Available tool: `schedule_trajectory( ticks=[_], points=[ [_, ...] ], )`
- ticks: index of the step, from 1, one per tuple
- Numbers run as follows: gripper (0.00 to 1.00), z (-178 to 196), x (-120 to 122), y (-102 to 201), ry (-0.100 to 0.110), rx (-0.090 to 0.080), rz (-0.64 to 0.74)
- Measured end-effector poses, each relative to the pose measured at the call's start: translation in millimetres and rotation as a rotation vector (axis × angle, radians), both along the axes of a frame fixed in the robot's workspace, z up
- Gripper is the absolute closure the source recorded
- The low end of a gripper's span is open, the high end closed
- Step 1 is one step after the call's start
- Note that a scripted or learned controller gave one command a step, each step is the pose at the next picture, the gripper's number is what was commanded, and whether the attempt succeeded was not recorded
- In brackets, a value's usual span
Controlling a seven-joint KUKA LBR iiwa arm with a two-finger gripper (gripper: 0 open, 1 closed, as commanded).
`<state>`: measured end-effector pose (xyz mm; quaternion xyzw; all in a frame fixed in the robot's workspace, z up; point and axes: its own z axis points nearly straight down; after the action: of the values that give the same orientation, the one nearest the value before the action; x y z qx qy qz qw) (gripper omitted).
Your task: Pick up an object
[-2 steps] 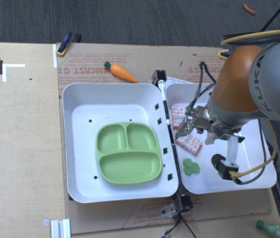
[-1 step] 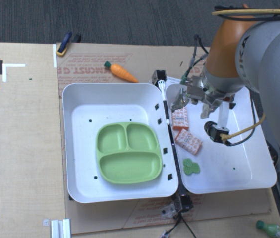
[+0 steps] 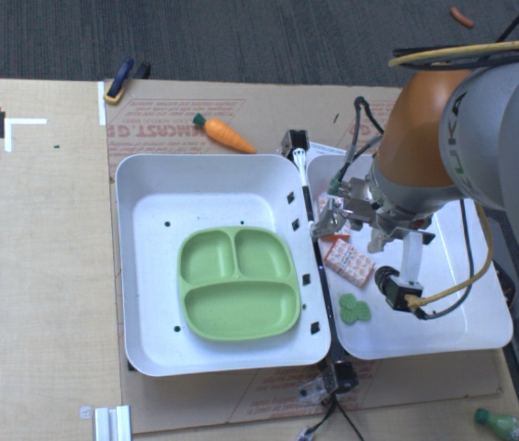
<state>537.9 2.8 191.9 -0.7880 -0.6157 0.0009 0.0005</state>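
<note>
My gripper (image 3: 344,215) hangs over the left part of the right bin (image 3: 443,324), under the orange wrist band. Just below it lies a small red and white patterned box (image 3: 347,261), tilted on the bin floor; I cannot see whether the gripper touches it. A small green leafy toy (image 3: 355,311) sits nearer the front of the same bin. The left bin (image 3: 144,246) holds a green divided plate (image 3: 239,283) lying flat in its middle.
A toy carrot (image 3: 225,134) lies on the cardboard behind the left bin. A blue and yellow tool (image 3: 119,79) rests farther back left. A green bottle (image 3: 507,423) lies at the front right. Black clips (image 3: 296,142) join the bins.
</note>
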Motion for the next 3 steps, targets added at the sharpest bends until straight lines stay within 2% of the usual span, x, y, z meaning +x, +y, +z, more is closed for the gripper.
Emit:
schedule_trajectory(
  ticks=[1,2,3],
  points=[
    [0.0,0.1,-60.2,-39.4,-0.001,0.0,-0.019],
    [0.0,-0.1,8.8,2.5,-0.001,0.0,0.286],
    [0.0,0.1,-33.9,-54.5,-0.001,0.001,0.383]
  ],
)
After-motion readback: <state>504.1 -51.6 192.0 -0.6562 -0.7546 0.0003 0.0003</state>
